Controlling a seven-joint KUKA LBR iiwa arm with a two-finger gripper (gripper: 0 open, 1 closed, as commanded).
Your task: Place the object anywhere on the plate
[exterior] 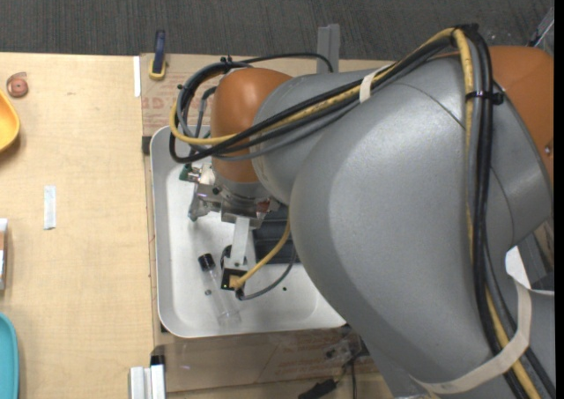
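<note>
Across right of view, grey arm point(397, 212) is spread, part of white bin point(172, 300) being covered. Gripper point(216, 208) is set low inside bin; its state cannot be told, and nothing is seen held. Task is judged not done: pickup and placing are left. Teal thing point(4, 353) at desk point(79, 256) edge is possibly plate. Clear item point(226, 311) and small black piece point(206, 262) are contained in bin; which is task's object cannot be told.

A white strip point(49, 208) lies on the wooden bench point(92, 159).

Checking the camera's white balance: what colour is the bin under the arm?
White; the bin shows best in the camera view.
</note>
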